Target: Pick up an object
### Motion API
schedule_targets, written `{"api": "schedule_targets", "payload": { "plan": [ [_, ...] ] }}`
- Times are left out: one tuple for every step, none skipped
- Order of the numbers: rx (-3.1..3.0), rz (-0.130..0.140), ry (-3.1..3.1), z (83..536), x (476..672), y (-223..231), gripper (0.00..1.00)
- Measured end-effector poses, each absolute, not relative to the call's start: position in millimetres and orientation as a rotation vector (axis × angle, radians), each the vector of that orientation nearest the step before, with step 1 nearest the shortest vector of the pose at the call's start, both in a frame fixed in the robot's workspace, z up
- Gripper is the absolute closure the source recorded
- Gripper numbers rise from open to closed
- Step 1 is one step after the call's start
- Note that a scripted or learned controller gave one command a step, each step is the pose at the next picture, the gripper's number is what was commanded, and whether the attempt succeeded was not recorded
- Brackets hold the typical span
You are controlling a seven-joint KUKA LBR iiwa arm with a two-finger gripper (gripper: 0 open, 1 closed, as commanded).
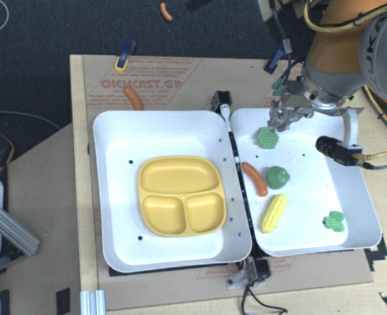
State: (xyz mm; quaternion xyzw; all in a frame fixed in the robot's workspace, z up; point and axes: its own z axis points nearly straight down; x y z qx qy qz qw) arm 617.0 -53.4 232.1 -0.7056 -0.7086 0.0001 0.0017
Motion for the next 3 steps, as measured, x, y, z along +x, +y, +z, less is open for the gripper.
{"api": "schedule_targets", "payload": {
  "plan": [
    [-2.216, 0.003, -2.222, 234, 595.1, -14, 1.00],
    [-2.215, 0.003, -2.222, 231, 574.2, 13, 1.00],
    [-2.220, 0.002, -2.219, 229, 573.7, 11, 1.00]
  ]
}}
